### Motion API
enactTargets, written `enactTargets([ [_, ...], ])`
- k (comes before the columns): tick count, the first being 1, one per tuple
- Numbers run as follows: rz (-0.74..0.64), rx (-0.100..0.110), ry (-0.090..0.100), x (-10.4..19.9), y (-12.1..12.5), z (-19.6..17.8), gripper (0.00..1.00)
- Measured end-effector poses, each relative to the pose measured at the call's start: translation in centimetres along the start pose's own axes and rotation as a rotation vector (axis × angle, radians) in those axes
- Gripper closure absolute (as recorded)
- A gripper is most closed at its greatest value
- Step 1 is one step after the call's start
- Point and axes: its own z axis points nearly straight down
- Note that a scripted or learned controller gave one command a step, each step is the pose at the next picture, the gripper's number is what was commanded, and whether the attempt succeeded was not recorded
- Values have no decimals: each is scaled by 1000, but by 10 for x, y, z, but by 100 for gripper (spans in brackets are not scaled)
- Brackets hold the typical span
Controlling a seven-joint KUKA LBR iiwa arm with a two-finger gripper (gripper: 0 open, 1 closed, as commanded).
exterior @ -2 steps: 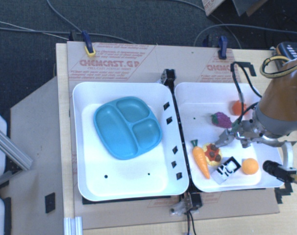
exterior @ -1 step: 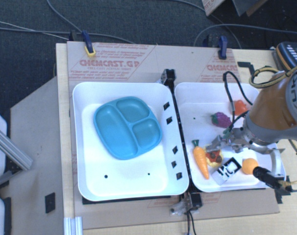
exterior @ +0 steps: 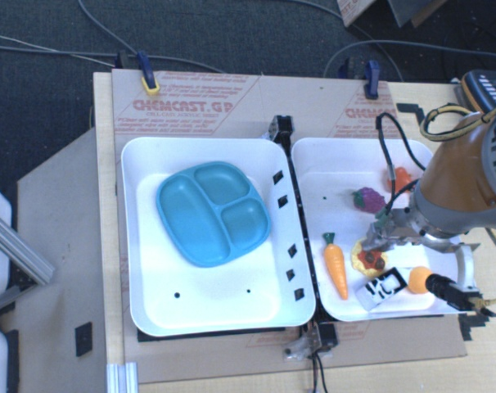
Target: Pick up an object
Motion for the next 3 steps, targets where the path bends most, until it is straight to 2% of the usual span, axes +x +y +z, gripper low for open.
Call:
enactTargets([
  [3, -2, 1, -6, 4, -5, -152, 100],
])
